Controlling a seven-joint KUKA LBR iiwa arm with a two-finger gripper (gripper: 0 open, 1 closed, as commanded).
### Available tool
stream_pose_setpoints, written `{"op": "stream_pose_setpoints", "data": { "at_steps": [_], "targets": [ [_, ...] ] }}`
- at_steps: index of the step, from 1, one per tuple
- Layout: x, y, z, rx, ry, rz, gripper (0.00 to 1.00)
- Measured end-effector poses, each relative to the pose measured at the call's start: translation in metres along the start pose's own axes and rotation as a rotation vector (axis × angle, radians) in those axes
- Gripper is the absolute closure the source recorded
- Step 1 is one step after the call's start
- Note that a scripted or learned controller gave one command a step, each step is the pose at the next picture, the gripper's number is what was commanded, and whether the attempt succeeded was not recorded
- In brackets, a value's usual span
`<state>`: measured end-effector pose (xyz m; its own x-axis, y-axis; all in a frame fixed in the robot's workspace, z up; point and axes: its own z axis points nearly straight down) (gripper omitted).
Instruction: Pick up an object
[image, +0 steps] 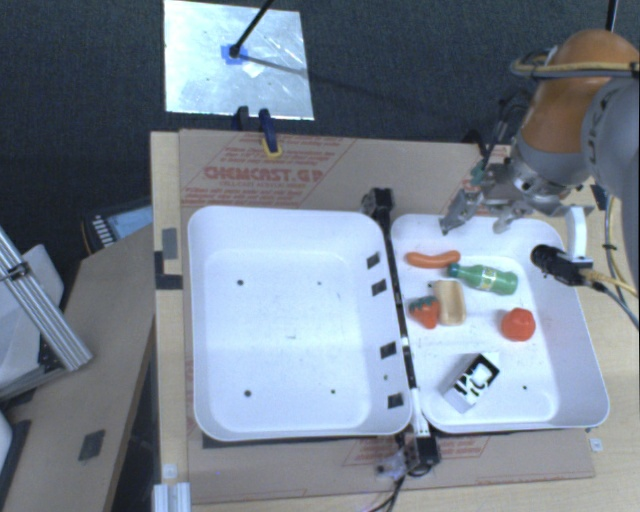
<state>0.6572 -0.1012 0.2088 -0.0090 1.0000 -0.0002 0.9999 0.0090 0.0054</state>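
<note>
Above the right bin's (575, 340) far rim, gripper (478, 215) angled downward.

We see two bins side by side: the left bin (290, 330) and the right bin (570, 370), where a sausage (432, 259) lies behind a bottle (484, 277), a tomato (517, 324) toward the right, and a small box (471, 380) nearest the frame's bottom.
</note>
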Motion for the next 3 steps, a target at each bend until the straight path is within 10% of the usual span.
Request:
{"op": "stream_pose_setpoints", "data": {
  "at_steps": [1, 2, 3],
  "targets": [
    [-0.018, 0.007, -0.093, -0.006, -0.002, 0.004, 0.00],
    [0.095, 0.013, -0.277, -0.017, 0.002, -0.006, 0.00],
    [0.088, 0.013, -0.277, -0.002, -0.001, -0.001, 1.00]
  ]
}}
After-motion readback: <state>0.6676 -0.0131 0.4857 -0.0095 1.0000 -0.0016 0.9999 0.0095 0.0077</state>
